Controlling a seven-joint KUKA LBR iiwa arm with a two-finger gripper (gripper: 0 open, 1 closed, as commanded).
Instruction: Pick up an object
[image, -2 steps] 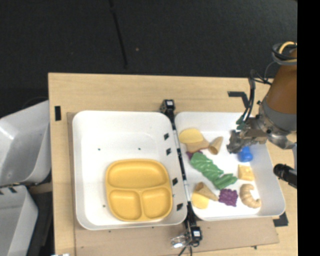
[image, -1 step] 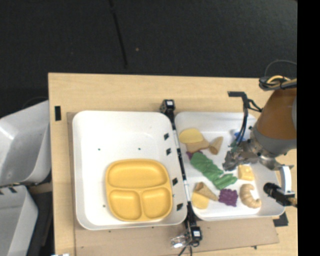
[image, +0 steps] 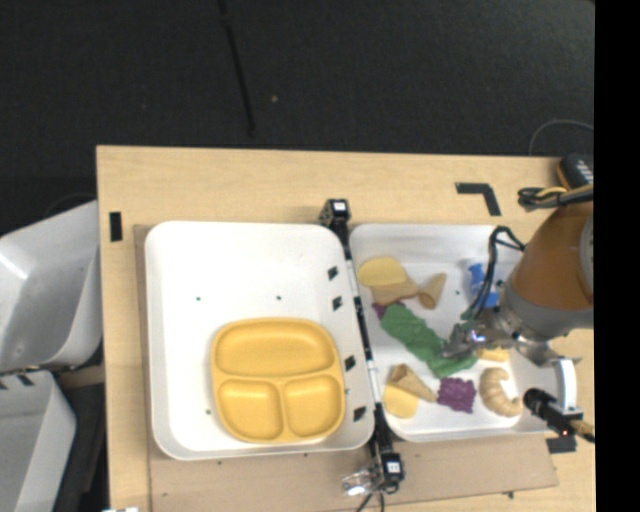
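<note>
Tool (image: 462, 342) | grip state unclear | green object (image: 412, 336) long axis runs upper-left to lower-right

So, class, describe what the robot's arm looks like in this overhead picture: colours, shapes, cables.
The arm is bulky and rounded: a broad orange band sits above a grey wrist section. A blue cable and dark cables run alongside it. The small metallic gripper at its end looks dark grey.

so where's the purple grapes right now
The purple grapes lie in the right bin near its front edge, between the ice cream cone on their left and the croissant on their right.
</note>
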